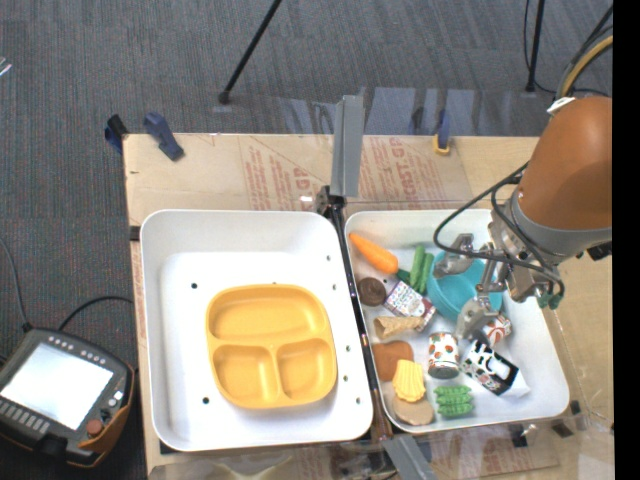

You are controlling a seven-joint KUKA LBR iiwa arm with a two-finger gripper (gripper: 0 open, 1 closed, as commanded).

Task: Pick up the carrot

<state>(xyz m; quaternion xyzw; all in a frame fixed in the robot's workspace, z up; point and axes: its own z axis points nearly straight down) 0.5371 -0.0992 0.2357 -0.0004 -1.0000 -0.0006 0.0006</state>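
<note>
Tool: the tool (487, 313) hangs over the right bin's (548, 363) middle, by the teal bowl (452, 286); whether it is wide or narrow, I cannot tell
Carrot: the carrot (375, 254) lies free near that bin's far-left corner
Handling: likely light, stiff, smooth, tapered; grip across the thick middle

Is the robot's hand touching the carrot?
Apart. The camera view shows the hand over the bin's right side, and the carrot lying near its top-left corner, with toys between.

Red print runs across the brown board (400, 173) on the worktop, upside down and too faint to read.
</note>
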